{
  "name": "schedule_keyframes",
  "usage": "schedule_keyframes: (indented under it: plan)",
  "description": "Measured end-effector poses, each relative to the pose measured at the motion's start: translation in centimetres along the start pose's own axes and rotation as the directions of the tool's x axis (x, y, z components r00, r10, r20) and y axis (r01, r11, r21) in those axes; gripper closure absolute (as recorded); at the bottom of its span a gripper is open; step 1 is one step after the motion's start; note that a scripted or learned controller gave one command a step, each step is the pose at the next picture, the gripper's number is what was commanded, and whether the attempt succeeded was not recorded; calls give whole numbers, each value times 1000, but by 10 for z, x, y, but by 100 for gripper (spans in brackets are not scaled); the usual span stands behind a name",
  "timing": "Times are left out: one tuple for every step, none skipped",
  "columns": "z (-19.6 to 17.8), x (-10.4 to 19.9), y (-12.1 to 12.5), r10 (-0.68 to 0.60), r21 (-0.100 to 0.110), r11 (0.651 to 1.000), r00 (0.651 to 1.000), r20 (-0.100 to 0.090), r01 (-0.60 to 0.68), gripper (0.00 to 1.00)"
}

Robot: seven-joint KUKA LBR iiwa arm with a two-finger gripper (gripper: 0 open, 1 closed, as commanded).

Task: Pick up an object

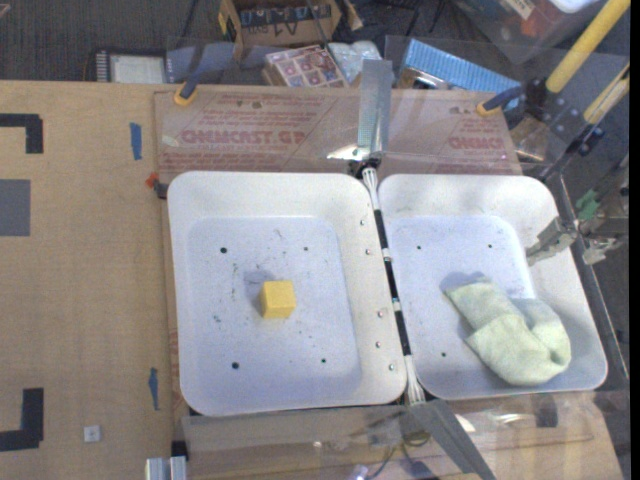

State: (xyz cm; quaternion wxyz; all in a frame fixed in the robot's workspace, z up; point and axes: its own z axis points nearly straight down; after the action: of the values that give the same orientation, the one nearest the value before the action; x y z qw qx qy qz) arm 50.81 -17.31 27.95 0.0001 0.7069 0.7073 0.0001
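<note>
A small yellow cube (279, 299) lies in the left white bin (200, 218), a little left of its middle and apart from the walls. A crumpled pale green cloth (508, 335) lies in the right white bin (440, 208), in the near right part, reaching toward the front rim.
The two bins meet along a central seam (388, 288). A metal fixture (558, 236) juts over the right bin's right rim. Behind the bins lie a clear plastic sheet (330, 133), boxes and cables. Brown cardboard (80, 268) covers the bench on the left.
</note>
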Motion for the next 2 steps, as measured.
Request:
schedule_keyframes:
  plan:
    - [130,9,-24,-129,-1,992,992,1,129,0]
    - [191,26,-27,-491,-5,871,871,5,491,0]
